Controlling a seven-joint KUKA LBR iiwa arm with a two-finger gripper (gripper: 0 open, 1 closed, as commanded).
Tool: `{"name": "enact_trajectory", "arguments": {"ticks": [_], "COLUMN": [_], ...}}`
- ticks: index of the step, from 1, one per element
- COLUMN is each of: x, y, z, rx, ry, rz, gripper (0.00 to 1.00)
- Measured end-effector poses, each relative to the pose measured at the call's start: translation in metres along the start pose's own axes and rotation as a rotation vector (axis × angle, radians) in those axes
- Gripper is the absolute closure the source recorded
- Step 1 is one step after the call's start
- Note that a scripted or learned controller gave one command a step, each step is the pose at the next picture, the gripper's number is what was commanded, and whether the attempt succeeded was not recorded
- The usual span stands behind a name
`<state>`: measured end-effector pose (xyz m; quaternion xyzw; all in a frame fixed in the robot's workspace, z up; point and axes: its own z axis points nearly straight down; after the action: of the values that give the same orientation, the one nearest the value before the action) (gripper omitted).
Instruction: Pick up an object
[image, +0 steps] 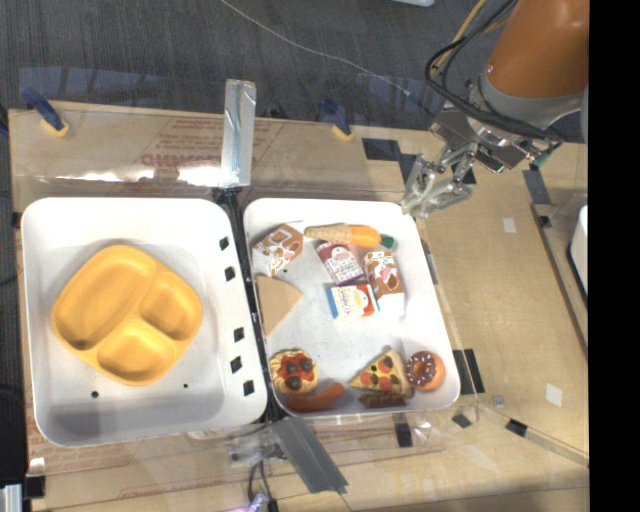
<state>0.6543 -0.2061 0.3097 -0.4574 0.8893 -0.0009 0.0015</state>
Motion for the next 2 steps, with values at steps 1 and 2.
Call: {"name": "enact_trajectory", "arguments": {"ticks": [1, 2], "x": [-0.002, -0.054], "y": [0.000, 0.036], "z": [-0.011, 0.094], "rx": [0.002, -0.011], "ry": [-0.002, 0.003], "rz": [-0.002, 0.099], "gripper": [1.00, 1.00]}}
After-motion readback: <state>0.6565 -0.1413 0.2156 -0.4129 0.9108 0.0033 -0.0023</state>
